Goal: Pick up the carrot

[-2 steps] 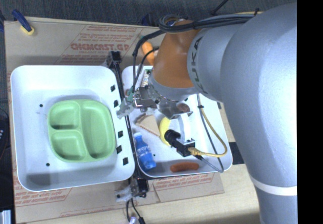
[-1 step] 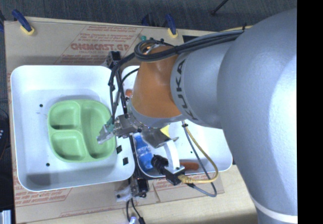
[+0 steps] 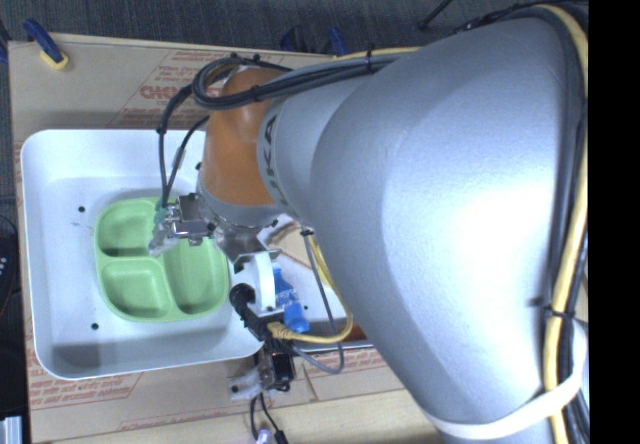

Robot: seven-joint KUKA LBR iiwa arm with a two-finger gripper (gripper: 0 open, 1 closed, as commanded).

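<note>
The grey arm point(image 3: 440, 232) bulks nearest, smooth and rounded, with black and yellow cables looped about its orange band point(image 3: 235, 147). Beyond it the gripper point(image 3: 172, 222) hangs over the right edge of a glossy green divided plate point(image 3: 140, 282), which lies in the left white bin point(image 3: 50, 232). I cannot tell the gripper's state, nor where the carrot lies. This reads as the reach, and the next move calls for finding the carrot.

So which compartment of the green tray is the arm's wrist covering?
The one on the right side of the green tray, where the arm's wrist overlaps its edge. The upper-left and lower-left compartments lie open to view in the white bin.
</note>
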